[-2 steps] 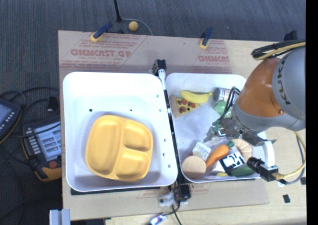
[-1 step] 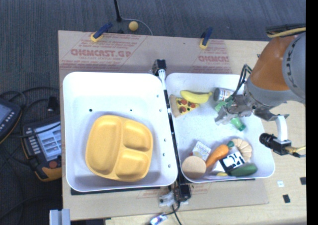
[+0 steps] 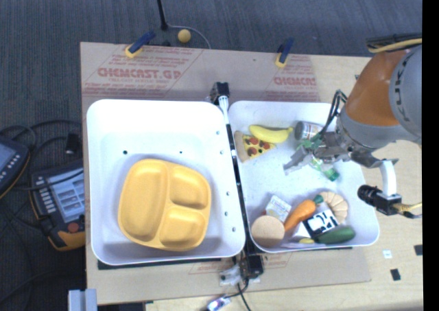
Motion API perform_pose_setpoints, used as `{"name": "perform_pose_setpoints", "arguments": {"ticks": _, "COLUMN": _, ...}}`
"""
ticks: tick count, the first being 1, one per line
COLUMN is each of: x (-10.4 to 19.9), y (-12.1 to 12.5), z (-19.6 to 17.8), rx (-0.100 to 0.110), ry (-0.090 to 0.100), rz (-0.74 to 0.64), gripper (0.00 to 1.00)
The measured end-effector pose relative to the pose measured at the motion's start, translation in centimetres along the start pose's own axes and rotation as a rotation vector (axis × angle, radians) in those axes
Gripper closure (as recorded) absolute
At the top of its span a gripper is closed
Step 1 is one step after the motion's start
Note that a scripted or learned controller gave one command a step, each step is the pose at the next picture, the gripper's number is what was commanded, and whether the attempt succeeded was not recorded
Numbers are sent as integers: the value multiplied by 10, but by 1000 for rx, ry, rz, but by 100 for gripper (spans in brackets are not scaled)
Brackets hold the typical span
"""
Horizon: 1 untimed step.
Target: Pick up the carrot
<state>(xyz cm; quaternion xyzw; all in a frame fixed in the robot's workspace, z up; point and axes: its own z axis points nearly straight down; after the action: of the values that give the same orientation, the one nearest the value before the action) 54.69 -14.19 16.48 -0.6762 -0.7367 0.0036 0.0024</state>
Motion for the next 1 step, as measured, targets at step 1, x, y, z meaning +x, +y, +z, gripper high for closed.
{"name": "perform_pose_setpoints", "arguments": {"ticks": 1, "x": -18, "y": -54, "z": 71, "rx": -27, "ry": 5, "rz": -194, "gripper": 0}}
